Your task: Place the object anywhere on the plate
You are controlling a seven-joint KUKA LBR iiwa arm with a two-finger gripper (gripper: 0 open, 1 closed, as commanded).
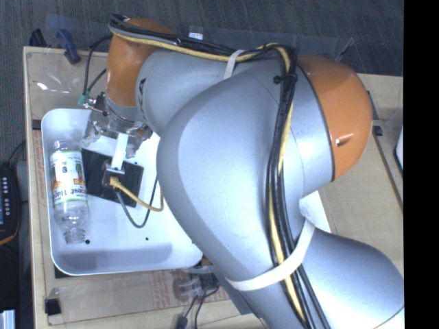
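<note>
Arm (240,170): grey smooth casing with orange domed joints. It reaches across and over the bin's right side and hides most of what lies beyond that side.

Worktop (41,74): pale and flat, with a glossy clear sheet beyond the bin's far edge.

Bin (110,262): white, shallow, with rounded corners and a smooth matte floor. Looks like moulded plastic.

Bottle (68,187): clear thin plastic, ribbed, cylindrical, apparently empty. A white paper label with green and orange print wraps its middle. It lies on its side on the bin floor, just beside the bin's left wall and parallel to it, neck toward the bin's near end. It is the one loose item in the bin, so I take it as the task's object.

Gripper (103,130): metal and pale fittings, hanging over the bin's far half, just right of the bottle's far end and apart from it. Nothing is seen held. Whether it is wide or narrow I cannot tell from this angle.

Step in hand, as judged: approach for the pick, with no grasp made yet and the bottle not on the plate.

Next move calls for shifting left toward the bin's left wall, centring over the bottle's body, and closing across its width. The round, slick wall may roll or dent under the squeeze, and the bin wall leaves little room on that side.
</note>
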